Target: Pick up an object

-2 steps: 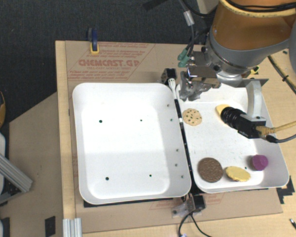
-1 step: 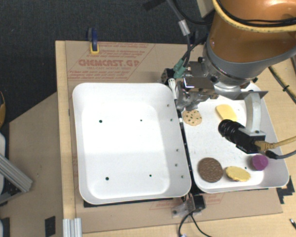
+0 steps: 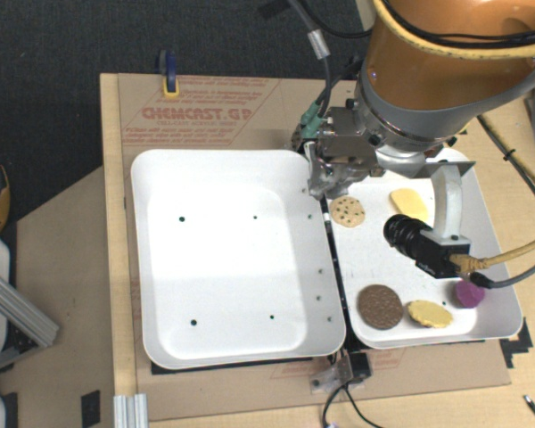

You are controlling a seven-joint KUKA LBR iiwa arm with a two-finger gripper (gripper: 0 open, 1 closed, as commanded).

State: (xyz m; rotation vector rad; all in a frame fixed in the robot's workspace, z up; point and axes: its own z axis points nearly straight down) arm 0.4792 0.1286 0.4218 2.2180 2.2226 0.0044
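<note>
In the right bin (image 3: 490, 324) lie a pale chocolate-chip cookie (image 3: 347, 211), a yellow piece (image 3: 410, 203), a dark brown round cookie (image 3: 380, 306), a flat yellow item (image 3: 429, 314) and a small purple item (image 3: 468, 293). My gripper (image 3: 324, 180) hangs low over the far left corner of that bin, by the wall shared with the left bin. Its tip is just up and left of the chip cookie. The big orange and grey wrist covers the bin's far side. I see nothing held.
The left bin (image 3: 160, 185) sits alongside. A black cylinder (image 3: 419, 243) and a white bracket (image 3: 446, 205) on the arm hang over the right bin's middle, with a tan cable trailing right. A blue clamp (image 3: 168, 71) holds the brown board's far edge.
</note>
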